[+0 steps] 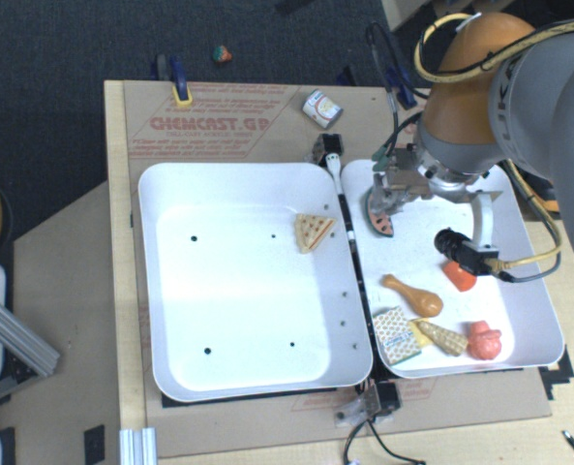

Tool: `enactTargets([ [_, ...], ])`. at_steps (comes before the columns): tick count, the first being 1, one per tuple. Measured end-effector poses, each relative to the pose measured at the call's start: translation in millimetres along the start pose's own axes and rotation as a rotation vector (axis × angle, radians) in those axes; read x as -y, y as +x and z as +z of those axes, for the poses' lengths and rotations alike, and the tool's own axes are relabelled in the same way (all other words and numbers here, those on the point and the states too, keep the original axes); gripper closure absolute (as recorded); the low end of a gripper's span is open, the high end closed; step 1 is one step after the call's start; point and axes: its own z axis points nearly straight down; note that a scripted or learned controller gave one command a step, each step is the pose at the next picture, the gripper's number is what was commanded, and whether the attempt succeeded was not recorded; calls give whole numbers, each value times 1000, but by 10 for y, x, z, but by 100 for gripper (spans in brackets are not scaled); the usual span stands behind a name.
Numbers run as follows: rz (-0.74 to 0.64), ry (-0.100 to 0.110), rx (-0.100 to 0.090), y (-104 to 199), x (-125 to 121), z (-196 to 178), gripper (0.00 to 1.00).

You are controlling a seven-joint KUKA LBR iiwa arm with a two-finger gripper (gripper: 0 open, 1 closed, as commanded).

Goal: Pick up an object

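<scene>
Where cardboard reads "CHEMCAST", tool over right bin, grip state unclear

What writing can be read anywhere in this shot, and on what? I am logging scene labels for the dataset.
"CHEMCAST G.P": large red letters on the brown paper-covered board behind the left bin; the end is partly cut off.
A smaller red line beneath it: too blurred to read.
Small white box on the board: has markings, too small to read.
Patterned packet in the right bin: no legible text.
</scene>
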Motion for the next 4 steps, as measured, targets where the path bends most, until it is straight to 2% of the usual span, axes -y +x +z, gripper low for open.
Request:
enactTargets([
  [1,7,8,1,-233,6,47,100],
  [2,8,15,-2,-774,412,440,100],
  [3,2,-3,1,-524,-33,-727,100],
  [4,9,12,-1,-1008,314,-834,100],
])
